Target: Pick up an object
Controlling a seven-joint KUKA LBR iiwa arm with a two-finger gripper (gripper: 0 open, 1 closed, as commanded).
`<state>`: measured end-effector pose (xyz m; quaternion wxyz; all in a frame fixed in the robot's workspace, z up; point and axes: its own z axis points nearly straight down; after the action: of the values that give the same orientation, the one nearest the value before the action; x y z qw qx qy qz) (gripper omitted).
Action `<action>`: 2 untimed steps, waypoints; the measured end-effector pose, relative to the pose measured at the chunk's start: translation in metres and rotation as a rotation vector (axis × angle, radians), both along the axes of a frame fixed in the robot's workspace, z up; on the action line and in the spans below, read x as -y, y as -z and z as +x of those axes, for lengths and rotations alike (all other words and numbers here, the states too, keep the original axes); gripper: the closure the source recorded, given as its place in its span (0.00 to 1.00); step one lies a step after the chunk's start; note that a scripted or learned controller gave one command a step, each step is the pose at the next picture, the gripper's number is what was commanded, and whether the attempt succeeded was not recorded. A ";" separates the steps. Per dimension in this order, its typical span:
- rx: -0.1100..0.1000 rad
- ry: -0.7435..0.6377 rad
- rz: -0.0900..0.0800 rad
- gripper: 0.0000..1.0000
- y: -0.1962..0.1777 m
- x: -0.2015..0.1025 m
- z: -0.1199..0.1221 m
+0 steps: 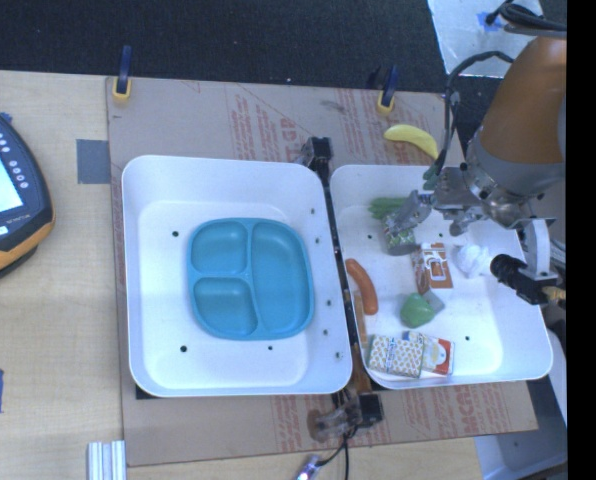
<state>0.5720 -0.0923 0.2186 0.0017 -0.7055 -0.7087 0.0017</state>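
Camera view: looks down at a slant on one bench with two shallow white bins side by side.
Left bin: holds one blue divided plate with three compartments, lying flat in the middle.
Right bin: holds six loose things that can be counted.
Sausage: one, orange-brown, near the bin's left wall.
Carton: one small printed box, lying flat by the near edge.
Green pieces: two, one rounded lump mid-bin, one leafy piece near the far left corner.
Packet: one small brown and white pack, between the lump and the gripper.
White object: one, small, blurred, just right of the packet.
Banana: one, yellow, outside the bin, on the cardboard just beyond its far edge.
Gripper: low over the far left part of the right bin, beside the leafy piece; I cannot tell its state.
Arm: grey with an orange band, covers the bin's far right corner.
Surroundings: one tablet-like pendant at the left edge.
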 end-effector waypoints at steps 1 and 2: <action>0.013 0.002 -0.009 0.00 0.107 0.050 -0.023; 0.032 0.005 -0.021 0.00 0.114 0.039 -0.025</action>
<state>0.5467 -0.1314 0.1041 -0.0169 -0.7072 -0.7068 -0.0022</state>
